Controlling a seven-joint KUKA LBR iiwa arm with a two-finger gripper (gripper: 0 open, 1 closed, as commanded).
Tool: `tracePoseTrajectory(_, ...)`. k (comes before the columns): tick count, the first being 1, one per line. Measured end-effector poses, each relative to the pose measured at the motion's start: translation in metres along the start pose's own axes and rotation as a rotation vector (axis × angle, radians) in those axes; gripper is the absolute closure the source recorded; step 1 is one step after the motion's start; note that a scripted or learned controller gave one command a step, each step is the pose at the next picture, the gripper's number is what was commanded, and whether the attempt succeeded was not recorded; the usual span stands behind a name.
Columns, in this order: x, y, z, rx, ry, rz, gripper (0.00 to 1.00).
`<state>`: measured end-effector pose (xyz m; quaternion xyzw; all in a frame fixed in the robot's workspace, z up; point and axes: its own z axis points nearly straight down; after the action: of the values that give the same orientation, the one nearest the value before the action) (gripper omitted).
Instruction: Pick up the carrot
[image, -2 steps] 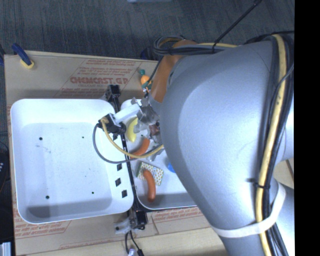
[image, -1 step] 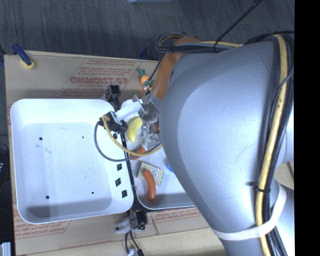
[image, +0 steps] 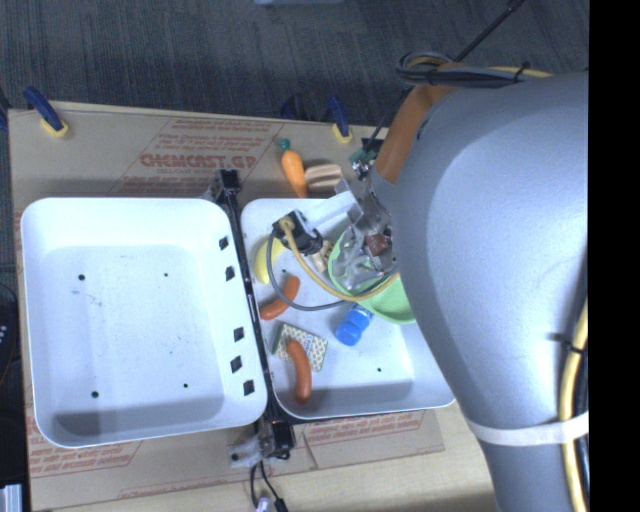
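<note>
Over the right bin (image: 400, 385), your tool (image: 365, 250) hovers, grip state unclear; carrot (image: 292, 170) sits outside—reach next.

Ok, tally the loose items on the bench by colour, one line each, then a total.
Orange or red: 3, the carrot behind the right bin, and two sausages in it
Blue: 1, a block
Green: 1, a bowl
Tan: 1, a bun
Patterned: 1, a cracker
Yellow: 1, partly hidden
Total: 8
</note>
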<state>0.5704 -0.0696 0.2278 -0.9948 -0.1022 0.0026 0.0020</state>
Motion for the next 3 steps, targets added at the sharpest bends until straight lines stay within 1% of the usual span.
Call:
tracePoseTrajectory(1, -0.017, -0.08, 0.004, -0.001, -0.002, -0.004, 1.0)
tracePoseTrajectory(2, -0.057, -0.193, 0.044, -0.001, -0.004, -0.225, 1.0)
tracePoseTrajectory(3, -0.057, -0.193, 0.035, 0.003, -0.008, -0.23, 1.0)
